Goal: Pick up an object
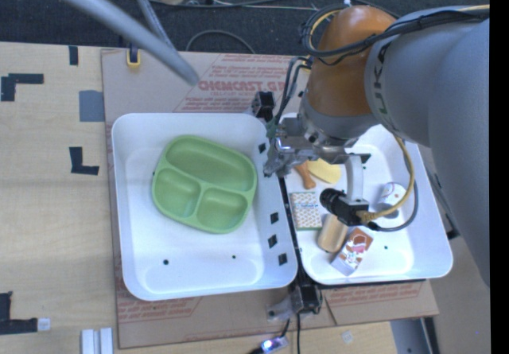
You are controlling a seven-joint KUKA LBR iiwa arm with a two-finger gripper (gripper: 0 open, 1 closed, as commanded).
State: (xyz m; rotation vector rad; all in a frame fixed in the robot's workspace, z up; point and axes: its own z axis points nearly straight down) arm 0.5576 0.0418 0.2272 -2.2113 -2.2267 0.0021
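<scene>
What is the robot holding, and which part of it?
Can't tell. The gripper hangs low over the right bin, beside a yellow piece, but its grip is hidden.

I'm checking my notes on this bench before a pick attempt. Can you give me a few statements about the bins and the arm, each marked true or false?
1. A green plate lies in the left bin. True.
2. The arm hangs over the left bin. False: it hangs over the right bin.
3. A small red and white box lies in the right bin. True.
4. The green plate is flat with no dividers. False: ridges split it into three compartments.
</scene>
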